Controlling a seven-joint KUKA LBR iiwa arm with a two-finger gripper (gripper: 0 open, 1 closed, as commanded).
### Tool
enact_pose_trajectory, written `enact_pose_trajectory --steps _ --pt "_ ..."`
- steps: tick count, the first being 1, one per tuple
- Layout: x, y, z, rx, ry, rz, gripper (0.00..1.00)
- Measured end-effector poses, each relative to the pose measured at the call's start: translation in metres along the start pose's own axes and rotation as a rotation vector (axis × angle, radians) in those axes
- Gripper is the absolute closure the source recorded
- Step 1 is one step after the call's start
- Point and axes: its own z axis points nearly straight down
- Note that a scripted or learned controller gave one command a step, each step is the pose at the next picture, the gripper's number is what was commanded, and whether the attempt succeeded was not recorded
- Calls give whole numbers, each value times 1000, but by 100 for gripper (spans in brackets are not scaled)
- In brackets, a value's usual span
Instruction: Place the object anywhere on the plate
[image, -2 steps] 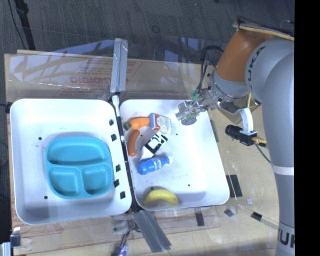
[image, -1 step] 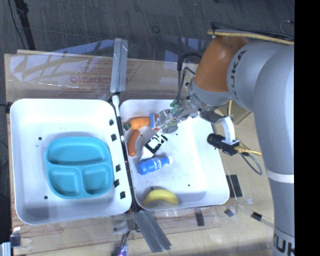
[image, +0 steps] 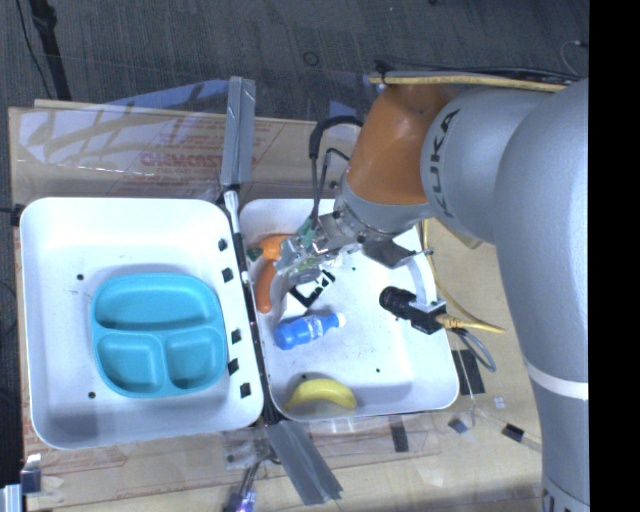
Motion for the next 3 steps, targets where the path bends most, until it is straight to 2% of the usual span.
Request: enact_pose_trajectory --steps 1,2,3 --pt "46 -3 14 1 0 -192 100" --pt "104 -19 14 2 0 -463 100" --pt "104 -20 14 1 0 -462 0"
